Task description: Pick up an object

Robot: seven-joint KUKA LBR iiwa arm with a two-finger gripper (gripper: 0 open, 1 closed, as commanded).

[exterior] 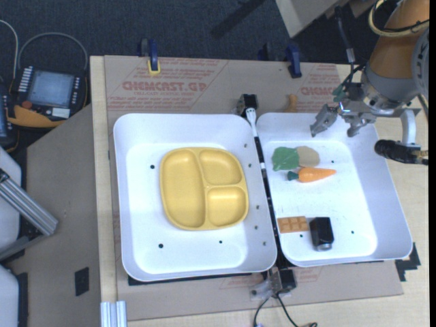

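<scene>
Gripper (337, 121) sits spread wide and empty over the right bin's (381, 203) far edge; carrot (317, 175) lies just below-left, long axis running sideways.

Evenly and brightly lit from above. Soft glare on the two shallow white plastic bins (136, 244), faint shadows beneath their contents. Slightly soft focus throughout, dim dark floor (136, 12) at top.

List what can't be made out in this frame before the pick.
- Arm: cut off by the camera view's top and right edges.
- Beige piece: partly covered by the green leaf, so its shape is unclear.
- Black block: too small to identify.
- Tool: open above the right bin, height above it unreadable.
</scene>
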